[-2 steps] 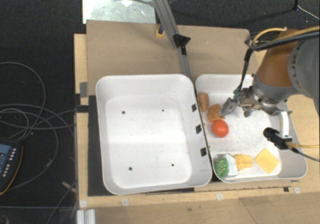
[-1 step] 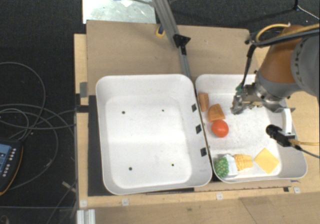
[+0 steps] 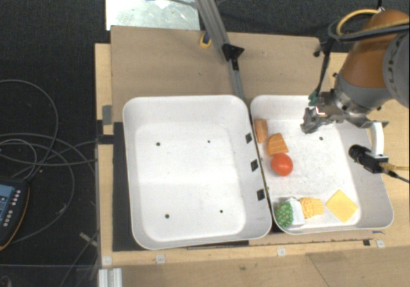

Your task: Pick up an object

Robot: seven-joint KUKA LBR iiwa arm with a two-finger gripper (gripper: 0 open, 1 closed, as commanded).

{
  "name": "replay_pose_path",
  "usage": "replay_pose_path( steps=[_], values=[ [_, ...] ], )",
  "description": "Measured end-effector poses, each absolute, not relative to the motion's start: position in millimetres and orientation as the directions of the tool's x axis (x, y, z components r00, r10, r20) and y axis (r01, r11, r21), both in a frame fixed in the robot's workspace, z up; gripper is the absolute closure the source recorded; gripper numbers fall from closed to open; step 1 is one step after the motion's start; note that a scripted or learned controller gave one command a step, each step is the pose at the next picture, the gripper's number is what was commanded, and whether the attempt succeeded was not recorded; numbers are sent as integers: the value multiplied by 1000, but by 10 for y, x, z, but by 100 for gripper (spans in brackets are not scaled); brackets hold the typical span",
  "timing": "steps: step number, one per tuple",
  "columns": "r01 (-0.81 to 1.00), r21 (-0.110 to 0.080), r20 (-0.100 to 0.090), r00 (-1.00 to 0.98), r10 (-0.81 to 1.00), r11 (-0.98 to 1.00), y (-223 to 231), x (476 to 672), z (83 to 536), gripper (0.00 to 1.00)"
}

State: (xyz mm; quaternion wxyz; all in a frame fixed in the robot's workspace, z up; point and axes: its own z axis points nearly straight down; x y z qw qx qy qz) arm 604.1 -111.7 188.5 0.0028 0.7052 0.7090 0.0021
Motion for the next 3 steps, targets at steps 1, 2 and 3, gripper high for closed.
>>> replay_pose_path(
  steps=[1,2,3],
  values=[
    [1000,3,0,-5,1000,5,-1119,6052,2031,100],
    [1000,4,2,-11,1000,11,-562,6161,2198,100],
    [1000,3,2,-10,1000,10,-126,6218,2222,100]
  ],
)
